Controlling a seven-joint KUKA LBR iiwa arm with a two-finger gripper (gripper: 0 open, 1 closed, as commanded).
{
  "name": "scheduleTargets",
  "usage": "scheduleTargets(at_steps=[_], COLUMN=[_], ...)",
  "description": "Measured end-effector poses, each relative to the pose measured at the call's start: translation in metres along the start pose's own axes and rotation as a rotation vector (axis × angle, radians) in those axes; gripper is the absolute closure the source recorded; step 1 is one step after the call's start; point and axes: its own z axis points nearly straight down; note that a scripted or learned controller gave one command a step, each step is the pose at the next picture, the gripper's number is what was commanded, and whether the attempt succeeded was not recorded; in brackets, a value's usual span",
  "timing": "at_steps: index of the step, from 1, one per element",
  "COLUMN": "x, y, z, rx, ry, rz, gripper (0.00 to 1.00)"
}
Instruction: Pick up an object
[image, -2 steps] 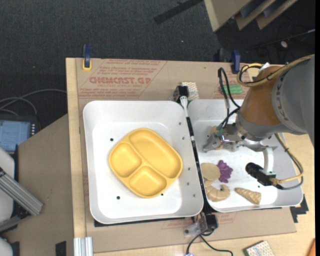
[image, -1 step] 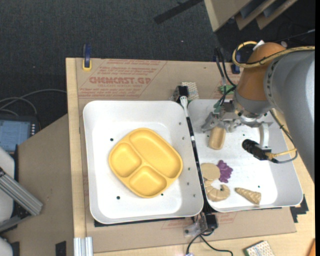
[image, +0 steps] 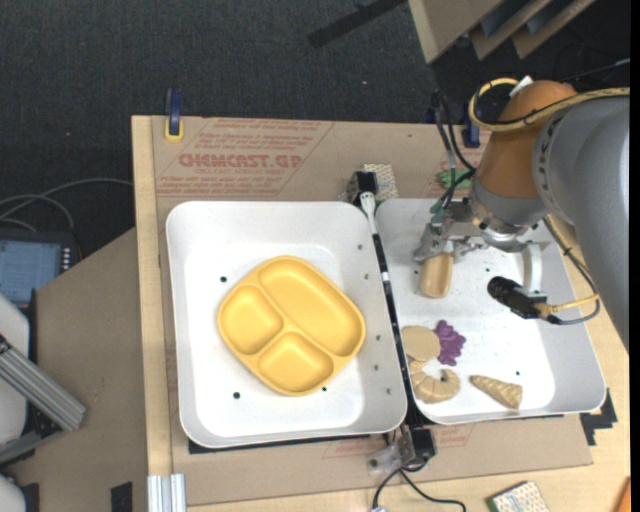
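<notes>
Grey hand (image: 437, 252) above tan bread roll (image: 435, 276) in right bin (image: 570, 375), grip state unclear

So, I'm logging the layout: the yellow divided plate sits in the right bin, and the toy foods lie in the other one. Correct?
Not quite. The camera view shows the yellow divided plate in the left bin; the toy foods lie in the other one, the right bin.

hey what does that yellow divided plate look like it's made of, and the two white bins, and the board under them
Yellow divided plate: likely molded plastic, smooth with a soft sheen and rounded compartment walls. White bins, left and right: probably thin formed plastic, matte, with rounded corners and raised rims. Board: looks like brown cardboard or paper-faced sheet, matte with red printed lettering.
</notes>
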Motion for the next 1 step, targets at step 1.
scheduleTargets(at_steps=[1], x=[0.0704], y=[-0.0151], z=[-0.0955], rx=[-0.004], ry=[0.003], rz=[-0.005], gripper=[1.00])
